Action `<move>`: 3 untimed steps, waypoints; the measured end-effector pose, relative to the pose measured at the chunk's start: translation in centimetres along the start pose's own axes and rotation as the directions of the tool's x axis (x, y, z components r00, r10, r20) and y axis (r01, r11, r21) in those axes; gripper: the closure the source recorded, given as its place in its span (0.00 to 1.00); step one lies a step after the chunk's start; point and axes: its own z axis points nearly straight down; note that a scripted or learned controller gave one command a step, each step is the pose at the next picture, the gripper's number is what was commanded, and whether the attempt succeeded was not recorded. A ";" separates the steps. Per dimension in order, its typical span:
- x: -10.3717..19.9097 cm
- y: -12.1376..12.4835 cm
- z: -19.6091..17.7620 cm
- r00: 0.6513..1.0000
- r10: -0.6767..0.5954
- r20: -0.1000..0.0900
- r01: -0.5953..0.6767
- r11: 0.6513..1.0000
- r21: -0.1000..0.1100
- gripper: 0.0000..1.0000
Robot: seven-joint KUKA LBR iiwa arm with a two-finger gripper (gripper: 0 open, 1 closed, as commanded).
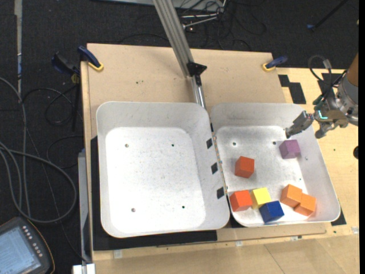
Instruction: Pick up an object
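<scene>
Fingers on the gripper (308, 127) look spread apart to me, one dark prong poking down-left over the bin's far right corner, the other angled off toward the rim, and nothing sits between them. So you're hovering empty, up at the right edge of the right bin (251, 114).

Closest target for you is the purple cube (290, 148), just beside that lower prong and a little toward the camera. It sits alone on the bin floor, slightly turned, well apart from the others, so you've got room on both sides to drop the jaws around it. My guess is these are light, rigid blocks, foam or wood, matte faces, nothing fragile and not slippery. Grab across two opposite flat faces, near the middle, and line the wrist up with its rotation so it doesn't twist out.

Further out you've got a red-orange cube (244, 166) alone mid-bin, also an easy pick. Near the front wall there's a tighter bunch: orange-red cube (241, 200), yellow cube (262, 196) and blue cube (272, 211) touching or nearly so, plus two orange blocks (300, 199) pressed together in the right corner. Those would be awkward to wedge a finger between.

The left bin (114, 116) isn't worth your time.
</scene>
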 end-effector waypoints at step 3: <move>-0.1 0.6 10.6 1.000 0.002 0.000 -0.002 1.000 0.000 0.00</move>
